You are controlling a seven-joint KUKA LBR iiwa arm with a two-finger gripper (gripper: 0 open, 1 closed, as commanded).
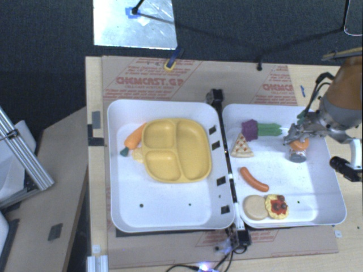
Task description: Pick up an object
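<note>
My gripper (299,136) hangs over the far right part of the right bin (334,205). A small orange thing (301,145) shows right under it, partly hidden, with a grey patch just below. Whether the orange thing is held or lies on the bin floor cannot be made out. Left of the gripper lies a purple piece with a green end (256,129). A pizza slice (242,147), a red sausage (253,179), a pale round cookie (254,207) and a red-and-yellow food piece (277,206) lie further forward in that bin.
The left bin (119,208) holds a yellow divided plate (173,150) with an orange carrot (134,136) at its left edge. A black-clipped divider (222,152) runs between the bins. The arm's grey and orange body (346,98) stands over the right bin's far right corner.
</note>
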